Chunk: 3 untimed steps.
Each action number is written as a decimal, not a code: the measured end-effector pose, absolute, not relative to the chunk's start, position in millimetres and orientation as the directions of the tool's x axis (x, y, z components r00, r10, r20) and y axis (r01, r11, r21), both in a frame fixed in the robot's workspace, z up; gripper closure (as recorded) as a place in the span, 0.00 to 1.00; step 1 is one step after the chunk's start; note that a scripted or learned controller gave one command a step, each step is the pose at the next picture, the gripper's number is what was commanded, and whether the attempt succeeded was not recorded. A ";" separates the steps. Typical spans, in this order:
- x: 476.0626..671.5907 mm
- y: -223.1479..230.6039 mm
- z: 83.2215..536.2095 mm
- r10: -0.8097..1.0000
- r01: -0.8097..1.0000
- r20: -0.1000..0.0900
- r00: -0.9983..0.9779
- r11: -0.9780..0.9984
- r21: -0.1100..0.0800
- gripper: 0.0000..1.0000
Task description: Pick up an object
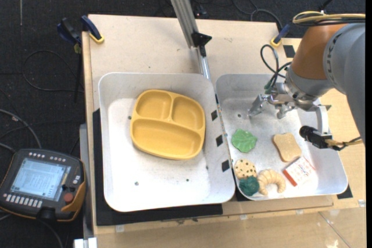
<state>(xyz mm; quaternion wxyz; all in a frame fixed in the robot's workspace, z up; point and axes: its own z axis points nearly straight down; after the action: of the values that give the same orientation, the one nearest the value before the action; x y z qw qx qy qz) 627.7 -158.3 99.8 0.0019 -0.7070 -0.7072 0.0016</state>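
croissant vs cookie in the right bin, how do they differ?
The croissant is tan, curved and ridged; the cookie is paler, round and flat with dark chips. The croissant looks larger than the cookie. The croissant lies nearer the red-and-white packet, the cookie nearer the bin's left wall. Both lie along the front of the right bin, beside a dark green piece.

No legible text or labels.
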 end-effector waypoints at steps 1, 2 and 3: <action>629.6 -158.6 113.9 1.000 1.000 -0.001 0.000 0.000 0.002 1.00; 634.5 -151.8 159.8 1.000 1.000 -0.001 -0.003 0.003 0.006 1.00; 627.4 -153.7 207.3 1.000 1.000 -0.002 0.000 0.000 0.006 1.00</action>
<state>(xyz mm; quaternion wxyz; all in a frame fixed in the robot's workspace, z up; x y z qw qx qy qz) 627.4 -153.7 207.3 -0.0026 -0.7070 -0.7072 -0.0015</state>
